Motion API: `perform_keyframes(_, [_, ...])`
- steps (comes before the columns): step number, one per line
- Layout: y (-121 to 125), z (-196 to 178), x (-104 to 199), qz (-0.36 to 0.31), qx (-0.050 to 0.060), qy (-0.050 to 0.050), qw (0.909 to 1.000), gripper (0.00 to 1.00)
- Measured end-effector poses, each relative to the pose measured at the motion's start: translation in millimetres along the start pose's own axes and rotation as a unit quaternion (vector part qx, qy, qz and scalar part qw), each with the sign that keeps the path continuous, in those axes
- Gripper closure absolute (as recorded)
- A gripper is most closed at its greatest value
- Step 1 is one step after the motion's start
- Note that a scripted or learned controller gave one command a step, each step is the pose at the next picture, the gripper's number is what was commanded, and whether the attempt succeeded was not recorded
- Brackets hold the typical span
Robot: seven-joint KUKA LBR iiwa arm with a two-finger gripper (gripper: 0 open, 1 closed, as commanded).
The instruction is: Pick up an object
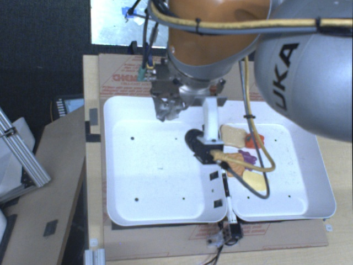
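In the camera view, the grey two-finger gripper (165,110) hangs over the far part of the shallow white left bin (138,203). Whether it is released or clenched cannot be told. In the shallow white right bin (300,200), towards its left side, a tan flat piece (234,133), a small orange item (255,142), a small purple piece (247,158) and a pale yellow flat piece (255,179) lie close together.

- Two shallow white bins side by side, their inner rims touching: the left one (149,170) and the right one (300,175).
- A flat sheet of cardboard (118,76) with red print, lying under both bins.
- A pale wooden bench (60,164) beneath the cardboard.
- A slanted metal rail (22,156) at the left edge.
- A bright shiny panel (113,15) at the top, behind the cardboard.
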State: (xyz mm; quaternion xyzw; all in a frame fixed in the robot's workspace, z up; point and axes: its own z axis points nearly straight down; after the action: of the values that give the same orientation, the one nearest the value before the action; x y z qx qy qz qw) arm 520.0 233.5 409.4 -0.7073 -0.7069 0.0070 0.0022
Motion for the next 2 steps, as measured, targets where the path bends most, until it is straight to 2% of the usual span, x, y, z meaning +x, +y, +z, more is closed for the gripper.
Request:
perform_keyframes(1, [-33.7,-133.8,0.1,-0.003,-0.014,0.008,0.9999,1.0])
perform_keyframes(2, [-32.5,-137.0,0.1,-0.004,-0.009,0.005,0.9999,1.0])
